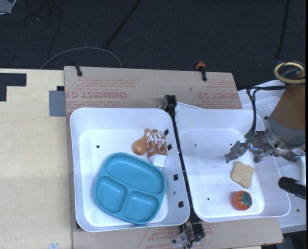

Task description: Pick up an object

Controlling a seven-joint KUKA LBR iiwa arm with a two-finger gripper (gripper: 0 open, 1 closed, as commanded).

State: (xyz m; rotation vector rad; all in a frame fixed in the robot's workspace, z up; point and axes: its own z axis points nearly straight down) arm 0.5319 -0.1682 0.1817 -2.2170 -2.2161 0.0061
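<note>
The desk (24,154) carries 2 shallow white bins side by side on a sheet of printed cardboard (143,90). The arm (291,110) comes in from the right, its orange band above the grey wrist, and its tool (242,152) hangs low over the right bin (206,139), near the bin's right wall. Its 2 fingers look spread, with nothing between them, though they are small and dark against the white floor.

Just below the tool lies a pale tan, cookie-like piece (242,175), apart from the fingertips. Nearer the front right corner of the same bin sits a small red-orange tomato-like toy (242,200) with a green top.

In the left bin (86,139) a blue 3-compartment plate (130,188) lies flat toward the front. Behind it, near the divider between the bins, is a brown and white toy (151,142) touching a small white item.
</note>
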